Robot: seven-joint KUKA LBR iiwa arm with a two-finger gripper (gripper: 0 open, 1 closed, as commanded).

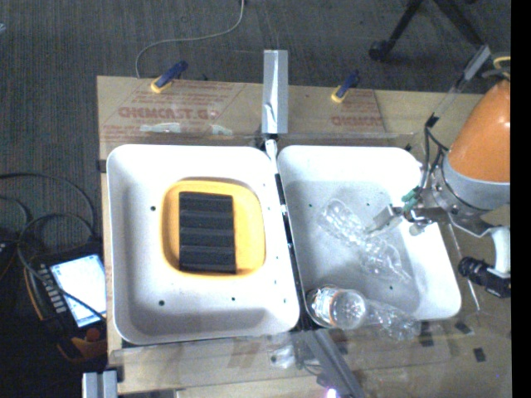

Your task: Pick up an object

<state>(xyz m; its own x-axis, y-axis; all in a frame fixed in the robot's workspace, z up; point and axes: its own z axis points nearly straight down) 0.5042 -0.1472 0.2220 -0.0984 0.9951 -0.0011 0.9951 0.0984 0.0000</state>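
Checking the right bin (431,305), I find clear plastic bottles lying loose: one (344,220) near the middle, another (383,259) just beside it, a third (338,307) against the front wall. The gripper (401,214) hangs over the bin's right side, near the middle bottle; whether it is wide or narrow I cannot tell. I judge these bottles light, slick and easily crushed. Best hold: across the body, not the neck. The left bin (133,222) carries a yellow tray (170,222).
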